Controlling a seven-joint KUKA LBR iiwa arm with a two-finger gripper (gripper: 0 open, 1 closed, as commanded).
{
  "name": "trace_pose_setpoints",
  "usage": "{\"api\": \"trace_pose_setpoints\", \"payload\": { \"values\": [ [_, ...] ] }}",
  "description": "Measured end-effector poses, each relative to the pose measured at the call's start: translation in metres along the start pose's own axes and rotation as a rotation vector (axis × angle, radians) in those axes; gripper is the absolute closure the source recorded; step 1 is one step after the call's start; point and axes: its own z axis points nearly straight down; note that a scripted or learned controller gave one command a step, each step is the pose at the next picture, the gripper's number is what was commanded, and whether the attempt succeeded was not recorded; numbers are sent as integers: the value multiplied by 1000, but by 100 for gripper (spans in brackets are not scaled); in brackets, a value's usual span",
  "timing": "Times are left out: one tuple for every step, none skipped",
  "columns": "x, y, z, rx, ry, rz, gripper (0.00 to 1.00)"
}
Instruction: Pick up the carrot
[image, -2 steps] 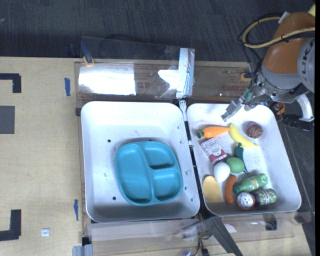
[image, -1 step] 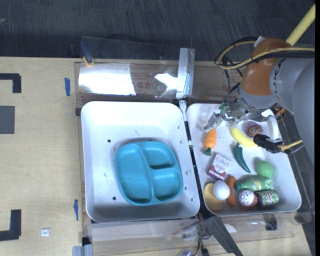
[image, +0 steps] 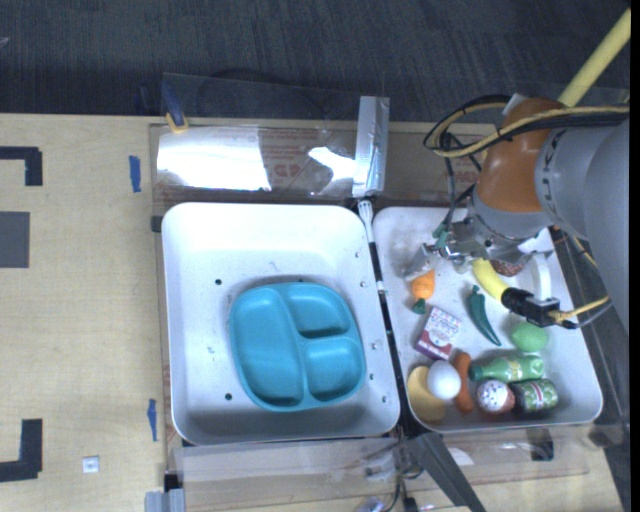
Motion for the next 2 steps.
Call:
{"api": "trace_pose_setpoints", "payload": {
  "values": [
    [-1,2,-13,-7,-3,1,100],
    [47,-48,-101,0,1,171,100]
  ]
}}
